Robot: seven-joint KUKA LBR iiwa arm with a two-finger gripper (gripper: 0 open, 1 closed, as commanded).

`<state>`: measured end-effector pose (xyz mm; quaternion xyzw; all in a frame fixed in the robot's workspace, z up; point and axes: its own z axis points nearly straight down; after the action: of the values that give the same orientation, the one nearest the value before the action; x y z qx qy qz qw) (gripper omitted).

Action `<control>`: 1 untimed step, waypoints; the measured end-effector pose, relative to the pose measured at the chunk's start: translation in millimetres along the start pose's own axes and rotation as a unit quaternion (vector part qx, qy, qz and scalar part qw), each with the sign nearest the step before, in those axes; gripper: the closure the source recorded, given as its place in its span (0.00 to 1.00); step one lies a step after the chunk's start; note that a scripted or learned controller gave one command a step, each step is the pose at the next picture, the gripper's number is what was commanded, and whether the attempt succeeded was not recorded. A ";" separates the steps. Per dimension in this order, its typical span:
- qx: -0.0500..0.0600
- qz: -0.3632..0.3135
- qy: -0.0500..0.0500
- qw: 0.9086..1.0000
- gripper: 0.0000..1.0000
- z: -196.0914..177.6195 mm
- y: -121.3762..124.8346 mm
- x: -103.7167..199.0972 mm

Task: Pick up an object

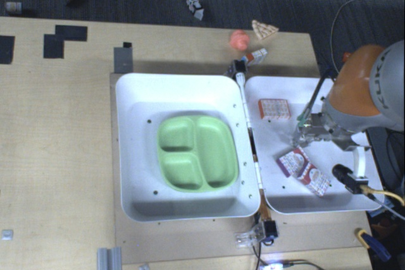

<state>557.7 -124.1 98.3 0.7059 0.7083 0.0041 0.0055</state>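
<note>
jaws point(304, 134) over right bin point(278, 196) | red packet point(292, 162) just below | grip state unclear

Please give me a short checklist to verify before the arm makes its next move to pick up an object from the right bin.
1. Objects are in the right bin: ok; an orange-white packet, a purple-white packet and a red-white packet lie there.
2. Gripper is over the right bin: ok.
3. Gripper is above a target: not ok; it sits between the packets, nearest the purple-white packet.
4. An object is held: cannot tell.
5. Green tray is out of the way: ok; it lies in the left bin.
</note>
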 end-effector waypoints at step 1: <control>0.000 0.000 0.000 1.000 0.00 0.0 -0.1 0.0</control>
<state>557.6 -124.0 98.2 0.7059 0.7083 0.0041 0.0054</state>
